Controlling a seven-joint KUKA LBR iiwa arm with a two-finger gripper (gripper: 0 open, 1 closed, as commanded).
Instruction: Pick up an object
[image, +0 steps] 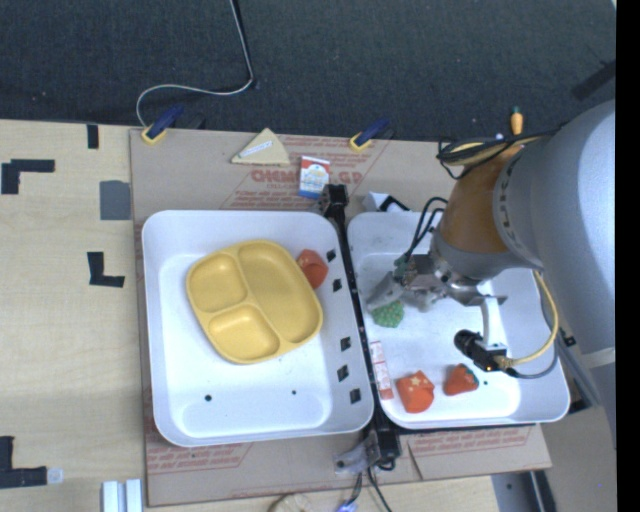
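The gripper (392, 293) hangs low over the right bin (540, 405), near its left wall, tips just above a small green object (388, 314) — whether it is open or closed, I cannot tell. Toward that bin's front edge lie two red-orange pieces, one (416, 391) beside the other (460, 380). In the left bin (170, 400) sits a yellow divided plate (255, 298), with a red object (313, 267) at its right rim — near the dividing wall
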